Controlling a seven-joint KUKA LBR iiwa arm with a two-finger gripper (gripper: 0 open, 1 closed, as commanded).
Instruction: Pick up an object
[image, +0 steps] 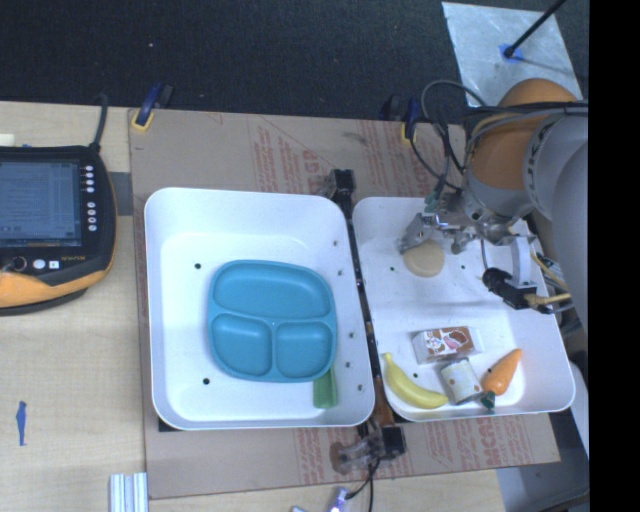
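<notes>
My gripper (436, 238) hangs over the far part of the right bin (390, 225), open, with its two grey fingers spread apart. A round tan disc (424, 262) lies on the bin floor just below the fingers and towards the front; nothing is between them. Nearer the front of the same bin lie a brown-and-white packet (443, 342), a yellow banana (410, 385), a small grey-white cylinder (460, 380) and an orange carrot (503, 370).
The left bin (170, 300) holds a blue divided plate (271, 320) and a green stick (324, 391) at its front right. A tablet pendant (50, 225) rests on the bench at the far left. Cables loop above the wrist.
</notes>
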